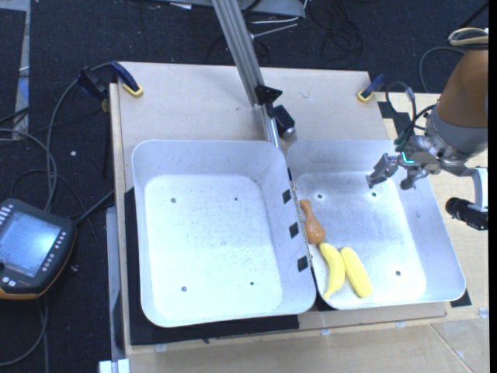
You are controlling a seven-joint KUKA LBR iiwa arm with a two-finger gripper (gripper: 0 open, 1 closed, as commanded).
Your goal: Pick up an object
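Yellow bananas (345,270), 2, bear no readable label; claw (394,173) hovers apart.

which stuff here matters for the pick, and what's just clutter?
For the pick:
gripper, above the right bin's far side
right bin
two bananas near its front edge
orange piece by the divider

Lying about:
left bin
pendant on the floor
clamps
cables
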